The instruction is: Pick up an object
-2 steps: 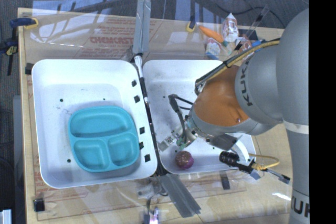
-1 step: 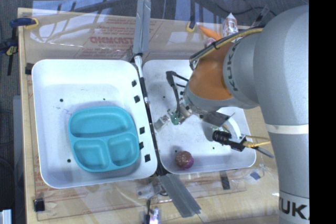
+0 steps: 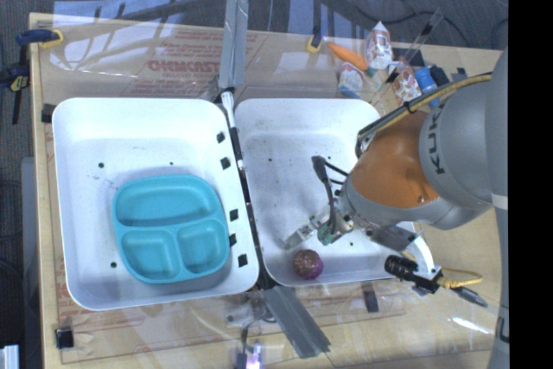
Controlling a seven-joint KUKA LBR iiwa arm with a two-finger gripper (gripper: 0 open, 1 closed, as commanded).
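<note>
Your hand (image 3: pixel 313 232) sits low in the right bin (image 3: pixel 285 121), just above and beside a small dark-red ball (image 3: pixel 308 264) lying near that bin's near wall. You cannot tell whether it is apart or together. The left bin (image 3: pixel 82 130) holds a blue divided tray (image 3: pixel 170 226).

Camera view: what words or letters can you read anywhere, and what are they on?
"CHEMCAST", red, faint, repeated on the clear sheet behind the left bin.
"KU", white letters cut off at the edge, on the grey arm.
Wrappers behind the right bin: print too small to read.
</note>
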